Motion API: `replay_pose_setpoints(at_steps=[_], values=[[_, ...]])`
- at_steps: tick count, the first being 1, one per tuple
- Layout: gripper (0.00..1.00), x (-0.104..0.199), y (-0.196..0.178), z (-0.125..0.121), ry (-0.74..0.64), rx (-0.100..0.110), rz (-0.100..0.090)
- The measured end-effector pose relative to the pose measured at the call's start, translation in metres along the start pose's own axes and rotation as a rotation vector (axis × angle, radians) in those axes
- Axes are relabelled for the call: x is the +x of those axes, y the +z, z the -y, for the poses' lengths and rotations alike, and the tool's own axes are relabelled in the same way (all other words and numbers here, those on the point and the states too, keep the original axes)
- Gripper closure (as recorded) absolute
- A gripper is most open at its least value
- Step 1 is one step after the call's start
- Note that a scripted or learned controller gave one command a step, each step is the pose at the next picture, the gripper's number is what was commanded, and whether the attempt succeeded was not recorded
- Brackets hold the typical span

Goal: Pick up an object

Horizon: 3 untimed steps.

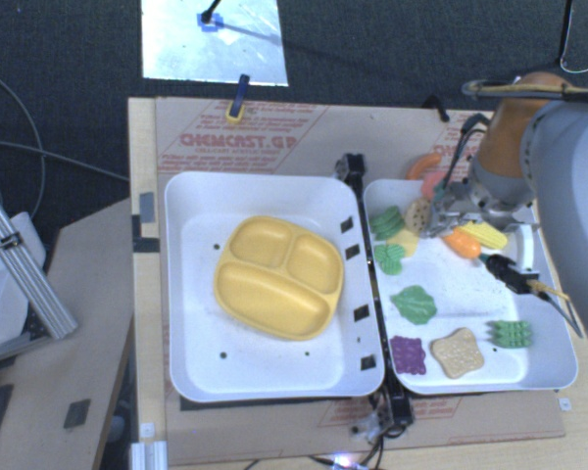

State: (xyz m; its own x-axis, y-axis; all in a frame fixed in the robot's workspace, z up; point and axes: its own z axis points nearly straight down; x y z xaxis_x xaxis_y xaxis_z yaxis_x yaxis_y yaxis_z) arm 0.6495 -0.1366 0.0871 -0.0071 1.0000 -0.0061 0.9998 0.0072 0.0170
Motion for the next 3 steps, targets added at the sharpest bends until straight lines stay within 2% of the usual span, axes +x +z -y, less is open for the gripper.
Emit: replay_pose_setpoints(at_steps=[1, 2, 3], values=[[1.00, 0.010, 0.002, 0.026, 0.006, 0.017, -0.006], [1.00, 0.111, -0.105, 0.096, -0.005, 0.010, -0.010], [1.00, 0.146, -0.100, 0.163, 0.000, 0.021, -0.009]])
